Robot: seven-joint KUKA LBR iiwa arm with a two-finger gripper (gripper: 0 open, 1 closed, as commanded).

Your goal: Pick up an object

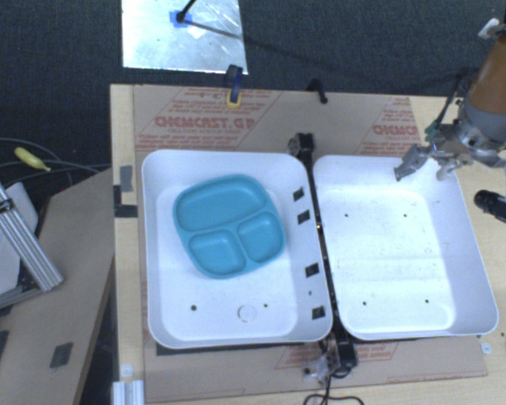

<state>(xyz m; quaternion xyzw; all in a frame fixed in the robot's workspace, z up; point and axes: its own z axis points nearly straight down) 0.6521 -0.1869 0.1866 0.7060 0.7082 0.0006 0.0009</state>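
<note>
Hovering over the far right corner of the right bin (468, 251), the arm's two-finger gripper (427, 164) hangs with its fingers spread apart and nothing between them. One grey fingertip (405, 168) points down toward the bin's upper rim, the other finger sits just beside it to the right. Above the gripper, the arm's grey wrist and orange band (497, 78) reach in from the right edge of the view.

The task's object, a blue divided plate (228, 224), lies flat in the left bin (164, 310), well apart from the gripper. The plate rests tilted at an angle to the bin's walls, its one large compartment toward the far side and its two smaller compartments toward the near right. A small clear ring-like mark (247, 313) shows on the left bin's floor near the front wall; what it is cannot be told.

Both white bins sit side by side on a brown cardboard sheet (211, 121) printed with red lettering, their inner edges joined by a black strip with clips (308, 226). A yellow and blue clamp (234, 86) grips the sheet's far edge. Beyond it, a shiny silver panel (152, 24) lies on the dark carpet. At the left, a slanted aluminium rail (17, 234) and loose cables cross a tan side surface.
</note>
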